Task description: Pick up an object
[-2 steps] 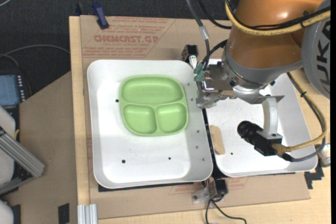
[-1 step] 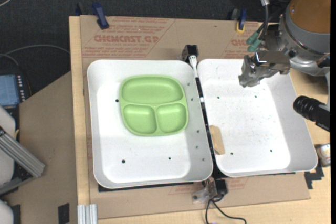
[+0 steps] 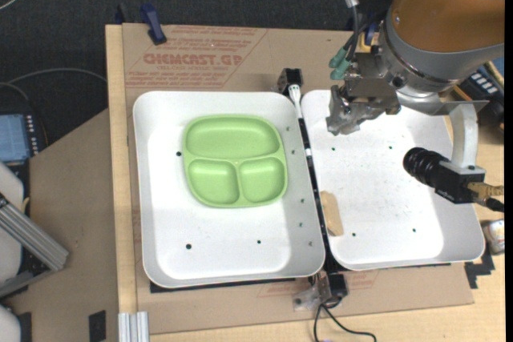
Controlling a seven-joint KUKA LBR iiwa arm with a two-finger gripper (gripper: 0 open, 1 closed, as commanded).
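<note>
Green plate (image 3: pixel 235 160) in left bin (image 3: pixel 160 244), roughly centred, slightly toward the far side. Three compartments: one wide at the far side, two smaller side by side at the near side. Lying flat, open side up, clear of the bin walls.

Arm (image 3: pixel 449 4) reaching in from the right, with the orange band on top and grey wrist below. Jaws over the far-left corner of right bin (image 3: pixel 401 252), just beside the seam between the bins and well apart from the plate. Cannot tell how far open, or whether gripping anything: too small and dark from this angle.

Right bin floor: fine dark specks scattered about, plus a few black dots. Same kind of dots on left bin floor around the plate.

Tan tape strip (image 3: pixel 331 214) on the seam, toward the near end. Far clip (image 3: pixel 290 80), black, at the far end of the seam. Near clip (image 3: pixel 333 286), also black, at the near end, with a wire trailing off it.

Both bins on a cardboard sheet (image 3: pixel 120 172). Red print on it beyond the left bin reads "CHEMCAST G P". Smaller lines above and below too blurred to read. Blue clamp (image 3: pixel 152 24) at the sheet's far-left corner.
</note>
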